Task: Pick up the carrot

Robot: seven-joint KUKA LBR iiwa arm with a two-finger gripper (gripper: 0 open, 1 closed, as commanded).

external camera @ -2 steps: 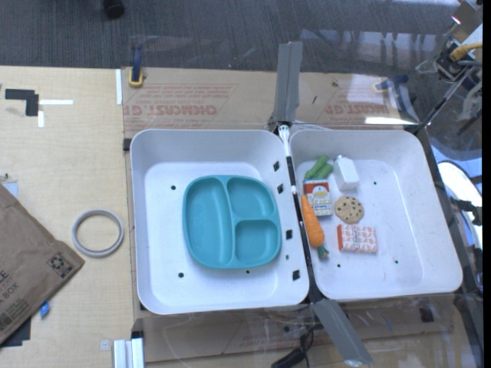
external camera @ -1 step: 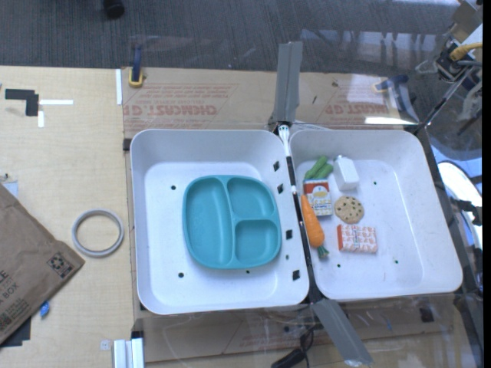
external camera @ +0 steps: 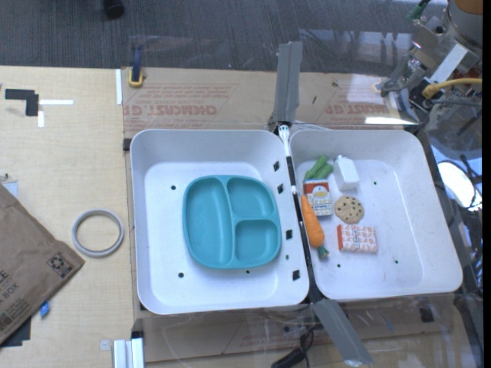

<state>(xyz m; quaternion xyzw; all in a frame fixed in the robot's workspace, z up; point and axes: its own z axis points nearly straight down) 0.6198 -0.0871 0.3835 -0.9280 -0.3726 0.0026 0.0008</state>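
Observation:
The carrot (external camera: 311, 222) is orange with a small green top at its near end. It lies lengthwise along the left wall of the right bin (external camera: 430, 205), beside the divider between the two bins. My gripper (external camera: 400, 77) hangs at the top right, beyond the far rim of the right bin, well away from the carrot and raised above the bench. Nothing shows in it.
A teal divided plate (external camera: 230, 221) sits in the left bin (external camera: 153, 205). Near the carrot lie a green pod (external camera: 317, 167), a white block (external camera: 346, 172), a red carton (external camera: 318, 198), a cookie (external camera: 349, 208) and a red-and-white packet (external camera: 357, 238). A tape ring (external camera: 97, 231) lies on the bench at left.

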